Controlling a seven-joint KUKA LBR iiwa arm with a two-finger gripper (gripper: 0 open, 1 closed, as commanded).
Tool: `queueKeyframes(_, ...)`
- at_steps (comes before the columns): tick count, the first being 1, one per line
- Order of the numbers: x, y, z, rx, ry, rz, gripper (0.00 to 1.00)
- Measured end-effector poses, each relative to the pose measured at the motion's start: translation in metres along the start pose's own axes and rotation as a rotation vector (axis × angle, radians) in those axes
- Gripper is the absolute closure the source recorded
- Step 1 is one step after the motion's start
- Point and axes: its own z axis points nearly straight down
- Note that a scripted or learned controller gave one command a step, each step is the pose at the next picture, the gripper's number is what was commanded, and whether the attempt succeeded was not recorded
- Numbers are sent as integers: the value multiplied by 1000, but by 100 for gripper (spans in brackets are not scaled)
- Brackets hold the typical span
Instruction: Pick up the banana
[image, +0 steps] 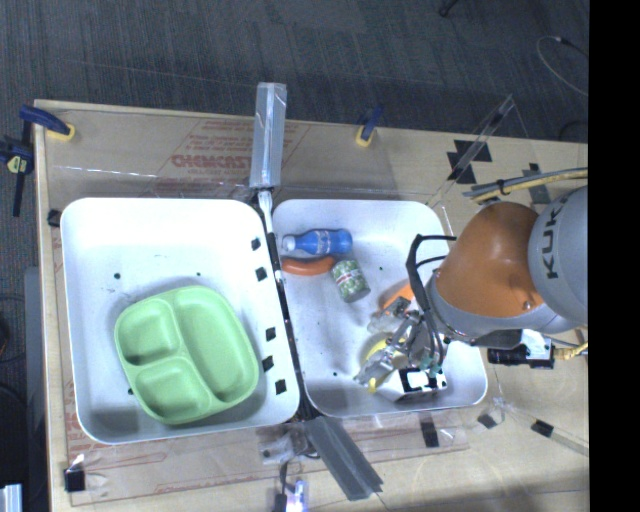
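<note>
- Arm (500, 265) reaches in from frame right, wrist low over the lower-right part of the right bin (310, 390).
- Tool (405, 350) sits in a cluster of small things at the lower middle of that bin; clutter and wrist hide the fingers, so cannot tell if it is open, closed or gripping.
- Banana (378, 352): yellow curved piece just left of the tool, apparently down near the bin floor, touching or right beside the tool body. Contact can't be resolved.
- Nothing yellow visibly raised clear of the bin, so judged: the lift is not done. Approach looks complete; the grasp is either in progress or pending.
- Left to do, as judged: confirm closure on the banana, then raise it clear of its neighbours.
- Other items in the right bin: blue bottle (318, 242) at upper left, orange piece (306, 265) just below it, green can (350, 279) beside that, another orange thing (397, 296) near the wrist.
- Green divided tray (185, 352) lies in the left bin (80, 300), well apart from the action.
- Risk, judged: crowded spot, so the tool may catch a neighbour instead of the banana.
</note>
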Motion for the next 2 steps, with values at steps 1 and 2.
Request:
queueKeyframes(1,2,-2,21,0,7,-295,0)
queueKeyframes(2,-51,45,-19,0,3,-454,0)
